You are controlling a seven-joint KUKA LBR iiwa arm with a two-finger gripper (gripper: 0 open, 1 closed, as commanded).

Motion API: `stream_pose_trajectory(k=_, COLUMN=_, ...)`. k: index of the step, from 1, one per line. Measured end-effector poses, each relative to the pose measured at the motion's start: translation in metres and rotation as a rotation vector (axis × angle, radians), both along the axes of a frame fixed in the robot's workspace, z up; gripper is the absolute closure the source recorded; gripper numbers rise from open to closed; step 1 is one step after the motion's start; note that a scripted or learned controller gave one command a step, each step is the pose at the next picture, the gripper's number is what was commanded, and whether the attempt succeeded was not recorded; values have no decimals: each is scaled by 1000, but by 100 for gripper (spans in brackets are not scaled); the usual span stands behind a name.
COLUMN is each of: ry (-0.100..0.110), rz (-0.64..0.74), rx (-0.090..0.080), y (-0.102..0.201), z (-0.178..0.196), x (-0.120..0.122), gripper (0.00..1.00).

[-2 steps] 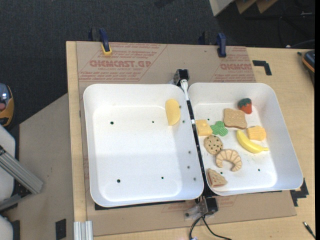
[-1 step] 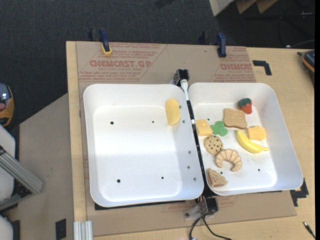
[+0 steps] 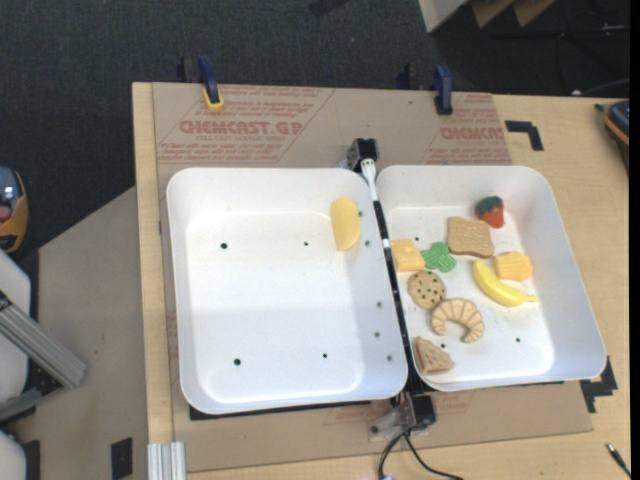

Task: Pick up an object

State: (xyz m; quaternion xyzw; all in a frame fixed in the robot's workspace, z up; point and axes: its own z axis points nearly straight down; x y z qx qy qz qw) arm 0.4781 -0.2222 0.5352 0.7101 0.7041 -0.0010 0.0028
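Note:
The right bin (image 3: 560, 298) holds several toy foods: a strawberry (image 3: 489, 209), a slice of toast (image 3: 469, 236), a green leafy piece (image 3: 438, 258), a yellow cheese block (image 3: 406, 256), an orange cheese wedge (image 3: 514, 266), a banana (image 3: 500, 286), a chocolate-chip cookie (image 3: 426, 288), a croissant (image 3: 459, 319) and a sandwich wedge (image 3: 432, 356). In the left bin (image 3: 200, 268) a single yellow oval piece (image 3: 346, 224) lies near the right wall.
Both bins rest on a cardboard sheet (image 3: 300, 118) held by two blue clamps (image 3: 210, 80) at the far edge. A black clip (image 3: 364, 153) joins the bins at the back, and cables (image 3: 410, 423) sit at the front.

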Motion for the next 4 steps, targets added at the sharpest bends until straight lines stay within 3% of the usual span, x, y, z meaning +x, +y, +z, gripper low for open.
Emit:
stream_pose_trajectory(k=1, ry=2, rz=15, rx=6, y=71, z=-1, x=2, gripper=100)
stream_pose_trajectory(k=2, ry=0, rz=1, rx=0, y=-6, z=0, x=0, gripper=100)
stream_pose_trajectory(k=3, ry=2, rz=16, rx=6, y=65, z=1, x=2, gripper=100)
stream_pose_trajectory(k=4, ry=0, rz=2, rx=1, y=-5, z=0, x=0, gripper=100)
